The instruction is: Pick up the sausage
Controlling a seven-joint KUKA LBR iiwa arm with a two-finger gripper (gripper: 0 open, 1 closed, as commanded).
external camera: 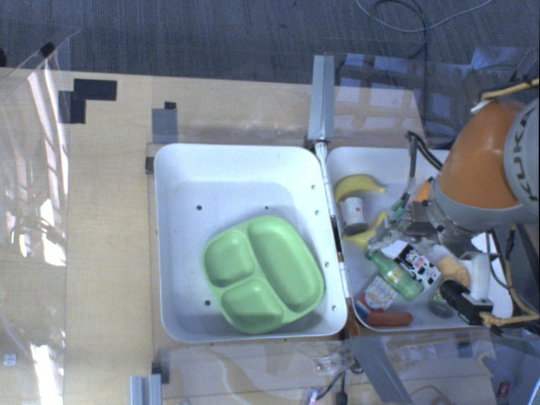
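Our two-finger gripper (403, 226) hangs low over the middle of the right-hand shallow white bin (384, 160), below the arm's orange band (472, 163); whether it is open, closed or gripping anything, we cannot tell from this slanted overhead view. Just beneath it lie a green plastic bottle with a pale label (393, 277) and a small black-and-white printed carton (417, 262), with a yellow banana (358, 185) and a small grey can (353, 213) toward the bin's far end. The short reddish-brown sausage (390, 317) rests on its side at the near edge of that bin, just beside the bottle's label end and well apart from the gripper. We judge it light, smooth-skinned and slightly yielding, likely to roll or squirt out under a pinch, so we would take it across its middle, fingers straddling its short width. In the left-hand white bin (181, 184) sits a light green three-compartment plate (263, 274).
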